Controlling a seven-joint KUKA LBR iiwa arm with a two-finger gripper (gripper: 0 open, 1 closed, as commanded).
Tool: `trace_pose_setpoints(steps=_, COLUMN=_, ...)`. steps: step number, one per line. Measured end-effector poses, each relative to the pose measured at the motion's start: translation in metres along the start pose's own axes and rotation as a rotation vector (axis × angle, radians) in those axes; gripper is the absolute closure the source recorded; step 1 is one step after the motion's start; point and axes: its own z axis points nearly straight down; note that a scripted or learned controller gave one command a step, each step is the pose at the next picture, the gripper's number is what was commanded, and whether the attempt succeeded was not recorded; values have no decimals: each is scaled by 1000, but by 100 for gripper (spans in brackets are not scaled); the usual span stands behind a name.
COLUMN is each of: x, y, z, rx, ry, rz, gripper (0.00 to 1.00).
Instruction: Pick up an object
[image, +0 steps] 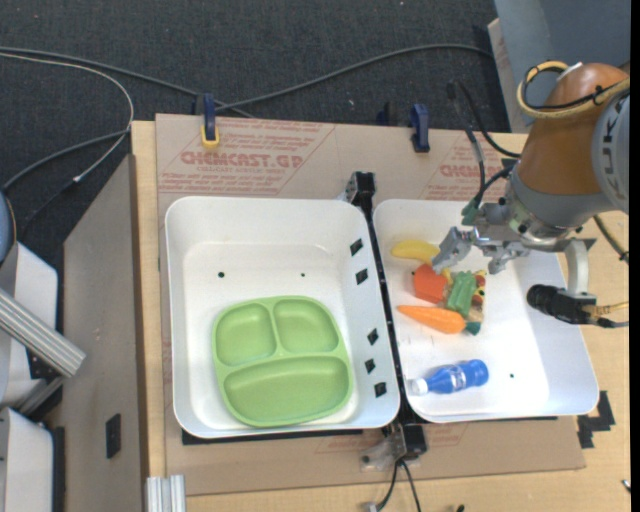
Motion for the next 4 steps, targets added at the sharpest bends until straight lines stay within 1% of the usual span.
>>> trace_pose_setpoints(steps=1, x=0, y=3, z=-8, rx=-15, ry=-1, rz=-3, gripper=0)
trace_pose_setpoints(steps=2, x=-1, y=-5, z=38, rx=-9, ry=-1, rz=-1, gripper=0)
trace_pose_setpoints(steps=3, x=2, y=-10, z=81, rx=-13, ry=-2, rz=-2, gripper=0)
trace_pose_setpoints(steps=4, x=0, y=-4, z=98, rx=-33, ry=-8, rz=-1, gripper=0)
